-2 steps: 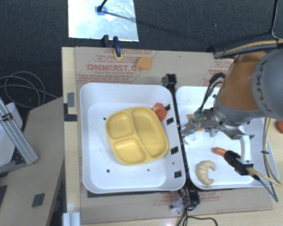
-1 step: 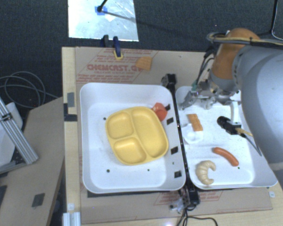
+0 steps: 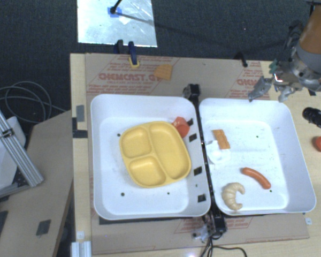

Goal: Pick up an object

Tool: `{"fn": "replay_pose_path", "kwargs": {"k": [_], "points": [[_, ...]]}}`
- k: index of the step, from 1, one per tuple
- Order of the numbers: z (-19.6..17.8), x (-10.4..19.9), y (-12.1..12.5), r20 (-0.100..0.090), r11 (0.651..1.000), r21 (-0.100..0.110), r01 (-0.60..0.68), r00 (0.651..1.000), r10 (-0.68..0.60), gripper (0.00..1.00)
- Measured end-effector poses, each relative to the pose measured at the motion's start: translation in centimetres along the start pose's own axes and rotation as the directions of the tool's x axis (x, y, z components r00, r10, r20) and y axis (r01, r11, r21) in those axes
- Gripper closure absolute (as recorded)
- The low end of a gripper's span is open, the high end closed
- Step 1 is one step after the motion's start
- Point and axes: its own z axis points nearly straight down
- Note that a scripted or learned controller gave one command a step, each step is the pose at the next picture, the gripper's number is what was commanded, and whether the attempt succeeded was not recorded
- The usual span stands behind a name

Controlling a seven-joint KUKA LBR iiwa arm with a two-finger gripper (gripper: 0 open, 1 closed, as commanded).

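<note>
Up at the far right corner, grey two-finger gripper [image 3: 271, 91] hovering over the back rim of the right white bin [image 3: 297, 159], fingers spread apart, nothing between them. Down in that bin: orange rectangular block [image 3: 221, 138] near the left wall, red-orange sausage [image 3: 256, 177] lying at a slant, pale croissant [image 3: 233, 195] at the near edge. Over in the left white bin [image 3: 104, 159]: yellow three-compartment plastic tray [image 3: 154, 153], small red piece [image 3: 182, 126] touching its far right corner.

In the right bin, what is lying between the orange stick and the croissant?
Between the orange stick and the croissant, the camera view shows a small white lump just below the stick, then bare bin floor.
</note>
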Motion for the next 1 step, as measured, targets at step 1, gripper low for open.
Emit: {"fn": "replay_pose_path", "kwargs": {"k": [1], "points": [[-10.74,-4.35,1.38,0.002,1.0,-0.002,0.002,1.0,-0.002,0.0]]}}
